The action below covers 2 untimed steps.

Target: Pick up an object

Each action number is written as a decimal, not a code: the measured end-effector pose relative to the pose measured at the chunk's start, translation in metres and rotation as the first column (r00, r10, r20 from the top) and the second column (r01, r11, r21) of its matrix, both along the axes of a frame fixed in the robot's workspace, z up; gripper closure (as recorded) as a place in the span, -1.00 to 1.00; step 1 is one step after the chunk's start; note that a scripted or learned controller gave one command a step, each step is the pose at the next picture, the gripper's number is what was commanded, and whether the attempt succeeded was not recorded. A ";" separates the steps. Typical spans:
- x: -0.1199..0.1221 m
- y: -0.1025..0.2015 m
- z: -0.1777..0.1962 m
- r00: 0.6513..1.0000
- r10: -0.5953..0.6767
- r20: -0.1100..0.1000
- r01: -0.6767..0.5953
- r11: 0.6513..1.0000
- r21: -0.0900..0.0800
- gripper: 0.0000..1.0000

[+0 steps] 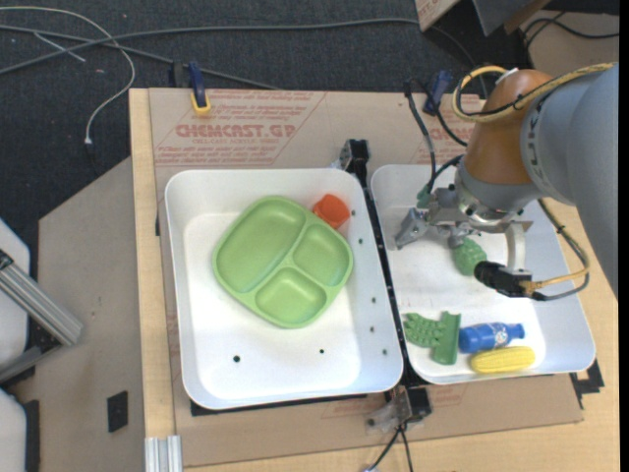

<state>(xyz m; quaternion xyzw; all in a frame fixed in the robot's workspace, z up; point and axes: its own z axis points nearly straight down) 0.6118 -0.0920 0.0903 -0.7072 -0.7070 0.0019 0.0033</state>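
1. Altogether two white bins sit side by side: the left bin [197, 362] and the right bin [570, 347].
2. One green divided plate [283, 261] and one orange piece [332, 208] lie in the left bin, touching.
3. Four things lie in the right bin: one green lump [469, 256], one green toy [435, 334], one blue bottle [488, 336], one yellow corn [503, 360].
4. One gripper [444, 222] hangs over the right bin just beside the green lump; whether its jaws are wide or closed cannot be told.
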 end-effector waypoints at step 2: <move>-0.001 -0.004 0.060 1.000 -0.001 0.013 0.001 1.000 -0.003 1.00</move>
